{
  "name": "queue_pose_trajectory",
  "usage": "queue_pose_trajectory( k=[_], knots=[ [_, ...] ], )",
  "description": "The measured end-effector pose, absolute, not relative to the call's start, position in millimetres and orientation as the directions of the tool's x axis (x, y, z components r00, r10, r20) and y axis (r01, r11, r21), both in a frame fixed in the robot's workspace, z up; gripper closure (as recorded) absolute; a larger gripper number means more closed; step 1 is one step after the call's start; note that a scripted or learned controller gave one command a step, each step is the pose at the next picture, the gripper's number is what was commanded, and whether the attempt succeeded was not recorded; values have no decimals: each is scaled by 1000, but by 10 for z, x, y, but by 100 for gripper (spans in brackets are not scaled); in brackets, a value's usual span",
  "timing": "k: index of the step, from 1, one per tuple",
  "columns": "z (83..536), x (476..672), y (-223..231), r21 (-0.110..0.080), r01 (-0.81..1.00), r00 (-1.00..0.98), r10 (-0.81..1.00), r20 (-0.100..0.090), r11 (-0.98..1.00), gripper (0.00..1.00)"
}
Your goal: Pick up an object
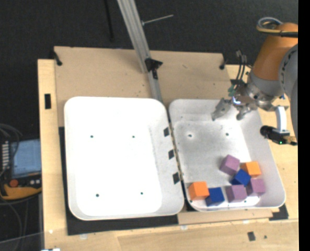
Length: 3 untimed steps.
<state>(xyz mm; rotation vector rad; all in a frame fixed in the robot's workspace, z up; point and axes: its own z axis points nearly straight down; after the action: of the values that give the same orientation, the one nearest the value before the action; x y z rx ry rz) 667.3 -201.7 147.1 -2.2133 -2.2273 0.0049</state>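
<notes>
— Camera view first: what is the layout, starting with the big things?

— A pale counter (207,61) carries two shallow white bins side by side. The left bin (118,156) sits apart from the action. The right bin (207,140) holds all the blocks, bunched in its near corner. The arm (272,56) comes in from the right, its orange band above the wrist, and ends over the far edge of that right bin.

— And the hand?

— The hand (232,110) hangs over the far right part of the bin floor with its two fingers (219,111) spread apart and nothing between them, so it is released.

— Where do the blocks lie from it?

— All toward the near side of the bin, well apart from the hand. The closest is a purple block (230,164), lying almost straight toward the camera from the hand. Just beyond it sit an orange block (252,168) and a blue block (242,178), touching or nearly so. Another orange block (198,190) rests by the near left wall, with a second blue block (215,196) beside it.

— So what does the coming move turn on?

— My judgement: the hand must travel toward the near side and drop. That purple block stands a little clear of the others on its far side, which likely makes it the easiest pick; the rest are packed close, so fingers could jam against neighbours.
</notes>
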Motion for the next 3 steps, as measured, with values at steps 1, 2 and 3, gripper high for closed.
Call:
queue_pose_trajectory(
  k=[1,2,3],
  knots=[
    [955,6667,-2024,-3,1000,-8,1000,-2,8,0],
    [1115,6692,-2041,6,1000,-12,1000,-7,12,100],
    [1646,6625,-1991,6,1000,-7,1000,-2,7,100]
  ],
)
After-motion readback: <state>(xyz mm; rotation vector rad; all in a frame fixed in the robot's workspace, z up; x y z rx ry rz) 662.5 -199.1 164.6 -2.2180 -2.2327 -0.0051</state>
